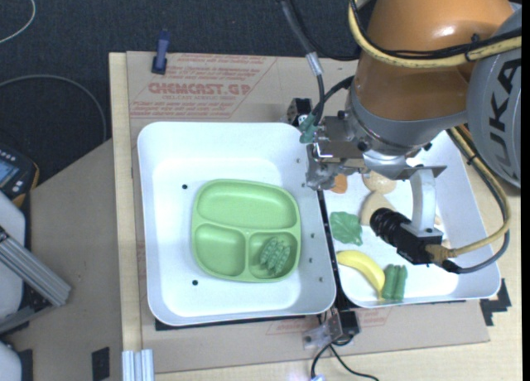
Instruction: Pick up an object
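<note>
Looking past the wrist, you'll find the gripper point(331, 174) low over the right bin's point(472, 205) left edge; whether its fingers are open, you cannot tell. Nearer you, the banana point(362, 267) lies slantwise, apart.

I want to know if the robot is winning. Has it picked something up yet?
Not yet, as far as I can see. Done: one bumpy green toy already lies in the green divided plastic plate in the left white bin. In hand: the arm hangs over the right white bin. Left: the yellow banana, the long green vegetable and the green leafy piece all lie there.
</note>
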Robot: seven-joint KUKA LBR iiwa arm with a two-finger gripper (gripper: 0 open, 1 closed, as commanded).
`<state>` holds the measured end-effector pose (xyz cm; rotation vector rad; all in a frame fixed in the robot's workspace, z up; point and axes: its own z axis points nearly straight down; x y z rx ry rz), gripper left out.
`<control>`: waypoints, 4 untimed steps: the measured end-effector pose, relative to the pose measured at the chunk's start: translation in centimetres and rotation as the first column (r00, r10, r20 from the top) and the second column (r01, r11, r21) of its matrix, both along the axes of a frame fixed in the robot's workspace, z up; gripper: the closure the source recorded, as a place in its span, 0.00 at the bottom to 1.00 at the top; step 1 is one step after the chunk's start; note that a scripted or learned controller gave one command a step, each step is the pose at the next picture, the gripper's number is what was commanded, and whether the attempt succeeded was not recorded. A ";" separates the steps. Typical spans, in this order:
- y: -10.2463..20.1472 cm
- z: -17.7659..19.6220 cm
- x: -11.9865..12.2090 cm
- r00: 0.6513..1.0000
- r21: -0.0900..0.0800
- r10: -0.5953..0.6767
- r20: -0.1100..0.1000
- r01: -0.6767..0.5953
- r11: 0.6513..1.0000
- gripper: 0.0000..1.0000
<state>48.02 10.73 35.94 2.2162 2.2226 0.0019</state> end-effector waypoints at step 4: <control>-5.6 -16.5 -0.5 1.000 -0.001 -0.005 -0.022 0.005 1.000 1.00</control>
